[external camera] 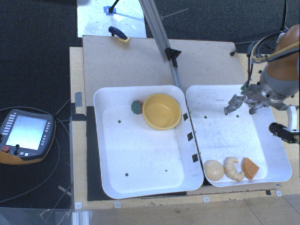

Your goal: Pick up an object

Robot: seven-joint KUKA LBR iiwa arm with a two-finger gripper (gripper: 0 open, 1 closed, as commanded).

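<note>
- From the fixed overhead camera I see two shallow white bins side by side on my bench: the left bin (112,172) and the right bin (276,165).
- The pick is not yet done as far as I can judge: nothing sits between the fingers, and every object lies on a bin floor.
- The left bin holds a yellow bowl (161,111) near its far edge, with a small dark green object (136,107) touching the bowl's left side.
- The right bin holds three items in a row along its near edge: a pale round piece (213,170), a pale curled piece (233,168) just beside it, and an orange wedge (250,168) next to that.
- My arm reaches in from the right of the view, its orange band above the wrist, and it leans over the right bin's far half.
- The gripper (243,103) hangs above bare bin floor, well apart from the three items at the near edge.
- The claw looks released, its fingers spread and grasping nothing.
- What is left, in my judgement: travel toward a chosen object, descend, clench and lift.
</note>
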